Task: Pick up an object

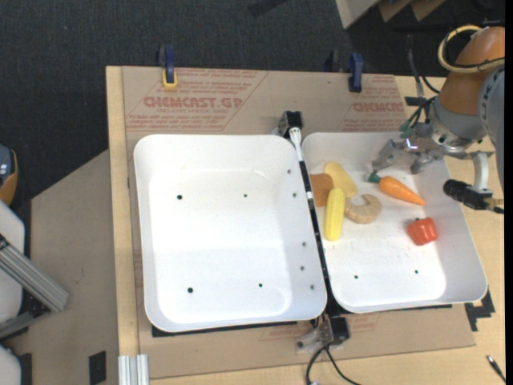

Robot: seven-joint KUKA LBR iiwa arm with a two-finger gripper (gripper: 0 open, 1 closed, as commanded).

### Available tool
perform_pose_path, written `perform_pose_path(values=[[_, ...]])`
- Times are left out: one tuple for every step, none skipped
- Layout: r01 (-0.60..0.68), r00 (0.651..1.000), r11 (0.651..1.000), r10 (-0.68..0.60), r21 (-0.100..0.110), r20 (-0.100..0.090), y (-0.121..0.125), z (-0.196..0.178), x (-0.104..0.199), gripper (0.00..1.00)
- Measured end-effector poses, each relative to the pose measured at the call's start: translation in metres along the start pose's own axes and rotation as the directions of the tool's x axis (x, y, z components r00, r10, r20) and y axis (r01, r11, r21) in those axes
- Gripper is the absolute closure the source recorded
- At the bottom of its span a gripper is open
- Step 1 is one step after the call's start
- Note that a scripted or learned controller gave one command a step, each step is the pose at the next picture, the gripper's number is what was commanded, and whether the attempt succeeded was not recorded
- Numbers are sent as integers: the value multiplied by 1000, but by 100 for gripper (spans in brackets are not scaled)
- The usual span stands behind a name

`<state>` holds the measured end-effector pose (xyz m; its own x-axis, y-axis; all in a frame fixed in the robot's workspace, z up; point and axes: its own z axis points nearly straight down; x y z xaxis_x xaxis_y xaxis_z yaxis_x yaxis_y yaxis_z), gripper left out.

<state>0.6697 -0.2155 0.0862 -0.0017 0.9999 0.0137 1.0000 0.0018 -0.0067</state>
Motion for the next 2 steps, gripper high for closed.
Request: perform_pose_path(values=[[3,1000,1000,-3,-5,11,-3,2,65,0],[2,1000,1000,-2,-4,12,-20,3,114,0]])
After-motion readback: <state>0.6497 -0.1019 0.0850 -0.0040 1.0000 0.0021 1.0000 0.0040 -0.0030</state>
